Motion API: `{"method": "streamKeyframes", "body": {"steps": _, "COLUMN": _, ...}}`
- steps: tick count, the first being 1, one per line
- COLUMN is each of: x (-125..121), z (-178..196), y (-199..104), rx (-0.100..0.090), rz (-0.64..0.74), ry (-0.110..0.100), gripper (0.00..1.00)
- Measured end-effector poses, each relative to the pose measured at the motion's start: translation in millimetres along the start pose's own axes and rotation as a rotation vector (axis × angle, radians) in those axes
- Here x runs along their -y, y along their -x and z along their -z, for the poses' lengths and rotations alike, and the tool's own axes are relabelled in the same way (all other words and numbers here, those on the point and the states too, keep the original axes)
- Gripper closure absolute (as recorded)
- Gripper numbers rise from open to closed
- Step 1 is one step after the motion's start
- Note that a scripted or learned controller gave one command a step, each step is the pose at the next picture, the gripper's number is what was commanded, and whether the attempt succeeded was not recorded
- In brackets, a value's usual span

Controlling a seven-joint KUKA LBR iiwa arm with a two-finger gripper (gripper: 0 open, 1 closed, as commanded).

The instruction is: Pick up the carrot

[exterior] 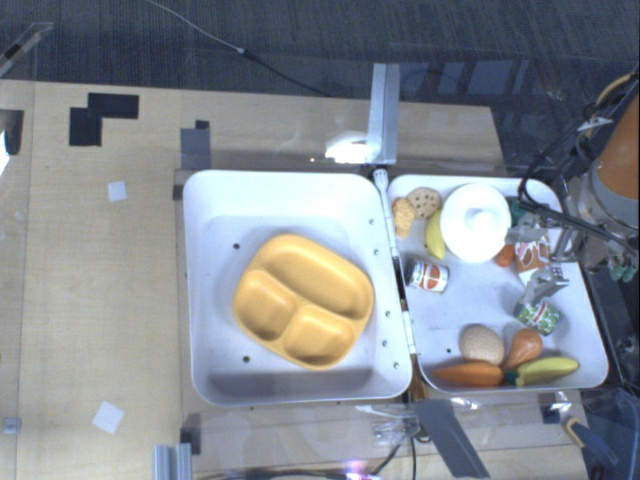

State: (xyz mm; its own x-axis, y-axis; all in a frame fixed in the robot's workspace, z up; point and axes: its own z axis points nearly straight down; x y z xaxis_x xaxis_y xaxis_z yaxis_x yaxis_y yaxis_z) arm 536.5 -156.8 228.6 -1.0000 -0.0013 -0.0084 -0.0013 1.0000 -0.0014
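The carrot [468,374] is a long orange piece with a green end. It lies flat along the near wall of the right bin [470,303], between a tan potato-like lump [482,344] and the rim. My gripper [535,259] hangs over the right side of that bin, well behind the carrot. Its two grey fingers [524,234] are spread apart, so it stands open. A small red-and-white item [529,253] lies in the gap under them, not clamped.
Around the carrot are an orange-brown pear shape [525,347], a yellow-green banana [548,369] and a small can [540,316]. Farther back are a white bowl [476,222], cookies [424,202] and another can [430,276]. The left bin [215,268] holds a yellow divided tray [303,298].
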Motion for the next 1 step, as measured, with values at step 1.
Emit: {"method": "streamKeyframes", "body": {"steps": 1, "x": -104.7, "z": -43.8, "y": -43.9, "rx": -0.003, "rz": 0.060, "ry": 0.004, "gripper": 0.00}}
